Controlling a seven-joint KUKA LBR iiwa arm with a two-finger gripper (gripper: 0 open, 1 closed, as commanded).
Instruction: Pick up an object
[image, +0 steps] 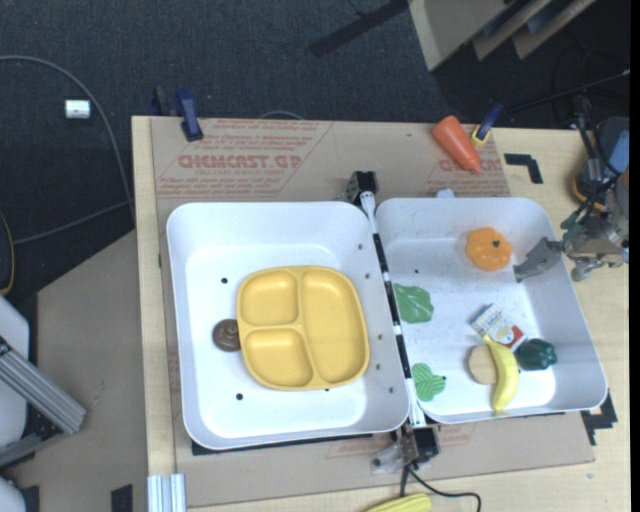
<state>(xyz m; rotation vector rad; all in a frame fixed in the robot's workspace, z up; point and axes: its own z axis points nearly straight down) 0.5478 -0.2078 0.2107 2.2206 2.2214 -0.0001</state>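
Two shallow white bins are seen side by side on a cardboard-covered bench, and the right bin (570, 330) is taken here as the landmark. The gripper (540, 260) is seen at that bin's far right rim, reaching in from the right. Whether it is wide or narrow cannot be told, since its tips are small and blurred, and nothing is seen gripped in it.

Inside the right bin, an orange round fruit (488, 248) is found near the far wall, just beside the gripper but apart from it. A green leafy piece (412, 303) lies against the bin's left wall, and a second green piece (428, 381) is seen nearer the front left corner. A small printed packet (497, 324) lies toward the middle right. A banana (503, 370) is laid near the front wall, with a pale round item (481, 366) touching its left side and a dark green pepper-like object (537, 354) just to its right.

To the left of the right bin, the left bin (190, 300) holds a yellow divided plate (302, 327), with a brown round thing (227, 335) partly tucked at the plate's left edge. Beyond the right bin's far wall, an orange carrot-shaped toy (458, 143) rests on the cardboard.
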